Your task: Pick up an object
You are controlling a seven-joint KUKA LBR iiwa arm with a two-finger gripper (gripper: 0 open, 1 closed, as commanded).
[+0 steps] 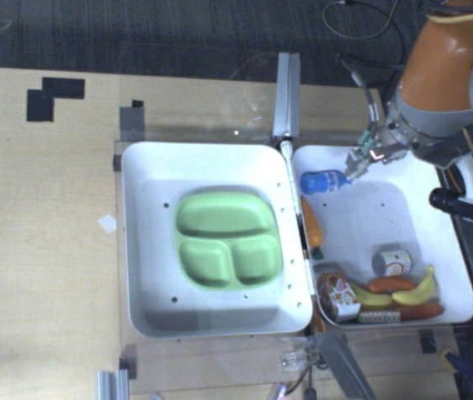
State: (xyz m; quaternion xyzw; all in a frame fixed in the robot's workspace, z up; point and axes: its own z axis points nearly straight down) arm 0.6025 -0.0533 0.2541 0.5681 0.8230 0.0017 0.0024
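Here we see the gripper (359, 162) low over the far left part of the right bin (436, 223), its tip just beside the blue bottle (323, 181), which lies on its side near the bin's far left corner. The two look close enough to touch, but whether the bottle sits between the fingers we cannot tell, nor how wide they stand; the tip is too small and blurred. We would not call the bottle held.

We judge the step in hand to be the approach or the closing on the bottle, the nearest thing to the tip. The other candidates lie well apart from it: an orange object (311, 226) along the bin's left wall, and at the near edge a packet (339, 295), a small can (393, 263), a banana (410, 290) and two red pieces (403, 300), crowded together. The left bin (144, 248) carries a green tray (228, 238).

The next move, as we read it, calls for a firm closing across the bottle's body and then a straight lift. Lying round on its side by the wall, the bottle may roll or slip out from the tip.
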